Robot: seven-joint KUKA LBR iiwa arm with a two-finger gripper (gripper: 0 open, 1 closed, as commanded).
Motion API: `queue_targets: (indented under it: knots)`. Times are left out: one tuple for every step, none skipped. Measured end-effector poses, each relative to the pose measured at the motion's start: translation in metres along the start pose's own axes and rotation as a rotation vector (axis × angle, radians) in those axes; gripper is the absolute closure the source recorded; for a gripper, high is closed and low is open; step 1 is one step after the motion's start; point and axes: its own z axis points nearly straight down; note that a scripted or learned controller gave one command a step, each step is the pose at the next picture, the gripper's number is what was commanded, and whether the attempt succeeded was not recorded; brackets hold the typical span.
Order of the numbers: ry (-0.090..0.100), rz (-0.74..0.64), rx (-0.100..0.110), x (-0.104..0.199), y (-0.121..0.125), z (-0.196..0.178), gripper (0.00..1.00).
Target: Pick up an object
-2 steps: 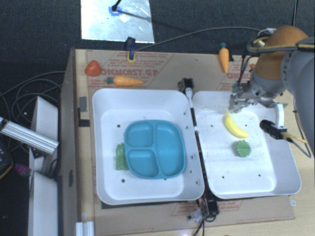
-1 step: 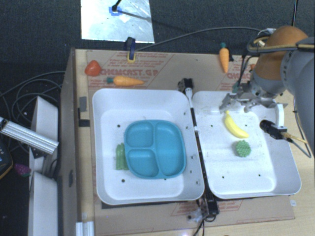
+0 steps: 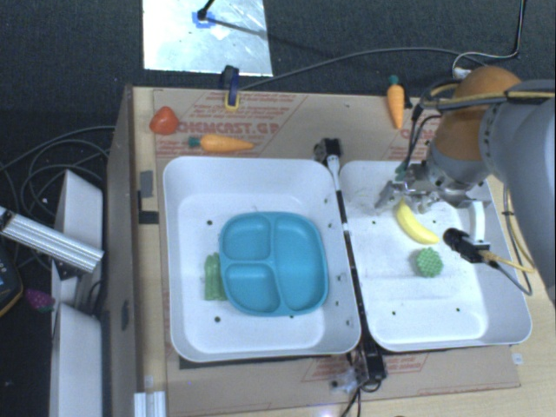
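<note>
Divided plate (image 3: 274, 263) in left bin (image 3: 187, 233); banana (image 3: 414, 225) and, seemingly, ball (image 3: 427, 262) in right bin (image 3: 452, 320).

Gripper (image 3: 407, 194): bare metal, dull shine. Just beside it, banana (image 3: 415, 225), smooth glossy plastic. Past that, green ball (image 3: 427, 262), bumpy, matt. Bins (image 3: 261, 341): smooth white plastic. Far across, blue plate (image 3: 273, 262), satin plastic. Bench board (image 3: 278, 115): matt cardboard.

We read red print on the cardboard sheet (image 3: 261, 111) along its far edge, roughly "DIEMCAST", partly unclear. Red print at its near edge is too small.
</note>
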Motion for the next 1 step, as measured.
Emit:
queue_targets:
  knots:
    - [-0.001, -0.002, -0.004, -0.0003, 0.0011, -0.0114, 1.0]
